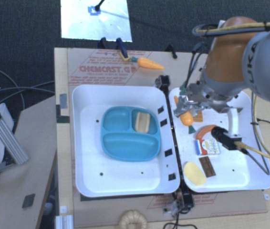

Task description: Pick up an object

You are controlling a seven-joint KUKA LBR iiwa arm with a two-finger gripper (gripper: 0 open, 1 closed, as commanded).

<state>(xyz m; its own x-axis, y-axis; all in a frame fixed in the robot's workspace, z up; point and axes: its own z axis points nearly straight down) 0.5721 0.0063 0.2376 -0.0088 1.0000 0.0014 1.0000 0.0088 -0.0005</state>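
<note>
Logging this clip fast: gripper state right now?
Gripper: cannot be told; it sits over the right bin, beside an orange object.

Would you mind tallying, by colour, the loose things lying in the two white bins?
Blue: 1, the divided plate
Tan: 1, the bread slice
Orange: 2, the carrot piece and the curved sausage
Yellow: 1, the oval piece
Brown: 1, the bar
White, printed: 1, the small box
Total: 7, not counting whatever the pincer hides.
</note>
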